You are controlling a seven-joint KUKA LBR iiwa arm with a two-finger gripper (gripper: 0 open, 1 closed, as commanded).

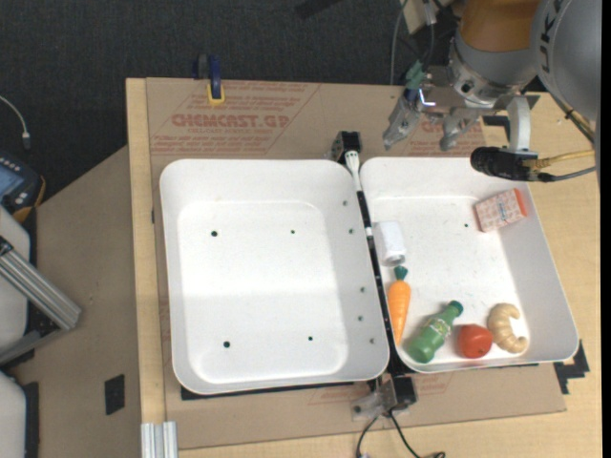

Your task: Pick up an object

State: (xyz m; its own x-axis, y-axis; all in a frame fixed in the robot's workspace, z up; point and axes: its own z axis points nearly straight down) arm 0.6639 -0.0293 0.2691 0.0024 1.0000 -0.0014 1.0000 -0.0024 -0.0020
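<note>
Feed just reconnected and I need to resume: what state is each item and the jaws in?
Gripper: jaws open, holding nothing, above the bench.
Carrot: lying flat.
Green bottle: on its side.
Tomato: resting in bin.
Croissant: resting in bin.
Pink box: lying flat.
White tube: lying flat.

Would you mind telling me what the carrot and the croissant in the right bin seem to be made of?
Carrot: probably moulded plastic, judging by its smooth, uniform orange body and green cap. Croissant: likely plastic or rubber toy food, with an even tan and soft sheen. Neither can be confirmed from sight alone.
</note>
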